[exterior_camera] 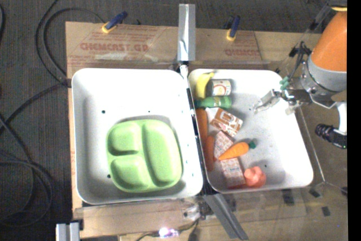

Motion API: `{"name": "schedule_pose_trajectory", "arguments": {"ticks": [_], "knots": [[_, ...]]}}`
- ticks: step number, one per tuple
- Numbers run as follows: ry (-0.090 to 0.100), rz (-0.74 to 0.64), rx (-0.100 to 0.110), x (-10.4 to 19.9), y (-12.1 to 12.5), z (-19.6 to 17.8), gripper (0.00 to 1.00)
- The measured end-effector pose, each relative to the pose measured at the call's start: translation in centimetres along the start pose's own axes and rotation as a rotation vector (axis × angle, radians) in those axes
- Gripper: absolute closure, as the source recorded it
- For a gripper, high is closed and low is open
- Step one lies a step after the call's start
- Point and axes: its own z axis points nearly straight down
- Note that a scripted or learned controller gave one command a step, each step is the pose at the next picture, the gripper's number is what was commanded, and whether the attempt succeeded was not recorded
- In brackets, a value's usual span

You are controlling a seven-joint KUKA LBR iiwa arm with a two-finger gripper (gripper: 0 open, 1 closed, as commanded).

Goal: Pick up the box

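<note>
Left bin (pixel 84 138) holding green tray (pixel 145 154), right bin (pixel 293 149) box (pixel 225 121), jaws state unclear.

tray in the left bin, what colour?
Light green, a sectioned tray, plain in the camera view.

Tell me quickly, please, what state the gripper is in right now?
Gripper: over the upper right part of the right shallow white bin, with nothing seen between its fingers; open or closed cannot be told.
</note>
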Motion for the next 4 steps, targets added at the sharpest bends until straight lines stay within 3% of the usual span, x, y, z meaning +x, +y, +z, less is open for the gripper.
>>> {"name": "schedule_pose_trajectory", "arguments": {"ticks": [1,2,3,4], "knots": [[-0.008,-0.093,-0.034,0.8,2.7,10.7,0.00],[-0.005,0.215,0.018,1.2,8.6,13.5,0.00],[0.006,0.479,0.026,-0.5,11.4,13.4,0.00],[-0.005,0.774,0.043,0.2,10.9,13.4,0.00]]}}
